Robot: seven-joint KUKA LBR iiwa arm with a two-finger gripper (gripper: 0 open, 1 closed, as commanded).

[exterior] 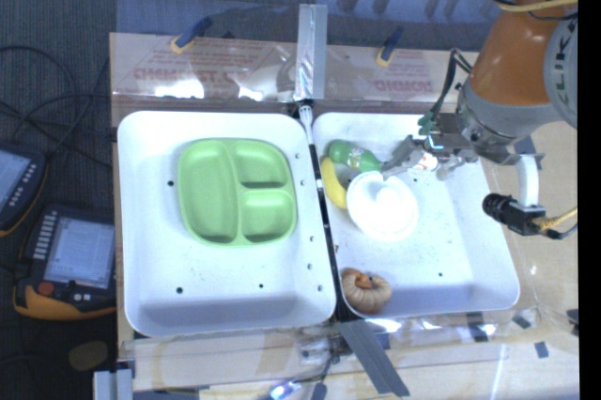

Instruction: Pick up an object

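The end effector point(406, 160) hangs over the right bin point(470, 281), near its upper middle, just above and right of the white bowl point(383, 204). How far its tips stand apart cannot be made out at this angle, and nothing is seen clamped in it; whether it touches the bowl's rim cannot be told either.

The things to pick lie in the left part of the right bin. The white bowl sits upright, mouth up. A yellow banana point(332, 183) lies against the bin's left wall, its long axis running roughly top to bottom in the view, touching or partly under the bowl's left edge. A green object point(349, 154) rests just above the bowl, beside the banana's upper end. A brown ring-shaped pastry point(365, 289) lies apart from these at the lower left corner.

The arm point(521, 60) reaches in from the right, its orange band above the wrist, the wrist angled down and leftward.

In the left bin point(150, 276) a green divided tray point(238, 191) lies flat.
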